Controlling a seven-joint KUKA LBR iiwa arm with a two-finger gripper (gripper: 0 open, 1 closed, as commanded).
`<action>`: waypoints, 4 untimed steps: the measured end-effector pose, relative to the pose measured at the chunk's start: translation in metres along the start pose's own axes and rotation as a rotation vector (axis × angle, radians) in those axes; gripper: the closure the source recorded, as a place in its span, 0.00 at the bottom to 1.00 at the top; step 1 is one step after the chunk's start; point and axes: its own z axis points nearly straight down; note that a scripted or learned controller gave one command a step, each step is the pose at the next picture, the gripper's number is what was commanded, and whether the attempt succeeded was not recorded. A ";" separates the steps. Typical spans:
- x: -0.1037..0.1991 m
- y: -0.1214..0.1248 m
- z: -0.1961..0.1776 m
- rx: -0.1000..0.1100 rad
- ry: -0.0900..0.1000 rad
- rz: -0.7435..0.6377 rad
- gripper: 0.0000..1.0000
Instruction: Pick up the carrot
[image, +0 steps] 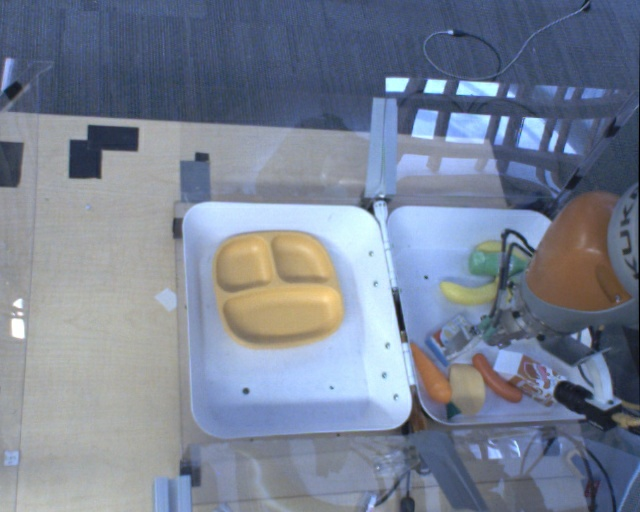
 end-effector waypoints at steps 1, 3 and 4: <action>0.019 -0.001 0.017 -0.015 -0.015 -0.095 0.00; 0.019 0.006 0.015 -0.027 -0.031 -0.571 0.00; 0.019 0.007 0.014 -0.026 -0.036 -0.896 0.00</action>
